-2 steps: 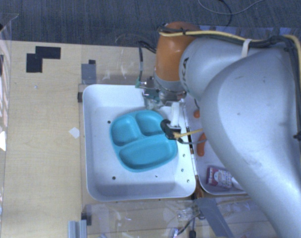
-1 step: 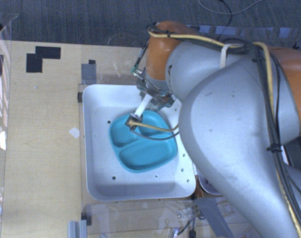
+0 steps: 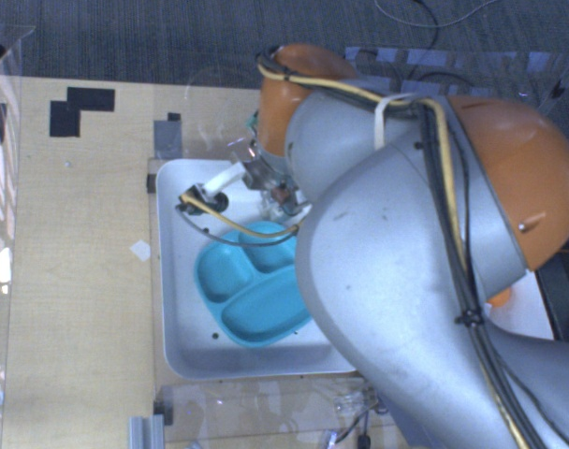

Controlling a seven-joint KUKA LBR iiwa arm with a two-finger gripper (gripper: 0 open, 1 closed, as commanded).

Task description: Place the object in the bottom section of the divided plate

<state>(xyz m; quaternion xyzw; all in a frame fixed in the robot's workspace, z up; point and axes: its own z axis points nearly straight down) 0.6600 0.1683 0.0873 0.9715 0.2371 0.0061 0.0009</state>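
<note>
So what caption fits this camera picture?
Grey arm reaching over a blue divided plate in a white bin.

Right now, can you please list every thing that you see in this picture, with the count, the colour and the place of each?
Divided plate: one, light blue, three sections, lying in the white bin, partly under the arm.
White bin: one seen, shallow, at the middle of the bench.
Bench: one, light wood, with black marks near its upper left corner.
Floor: dark grey carpet, along the top, with a thin cable on it.
Arm: one, grey with orange parts, reaching in from the right over the bin.
Gripper: one, above the plate's upper edge, with yellow and black cables beside it.
</note>
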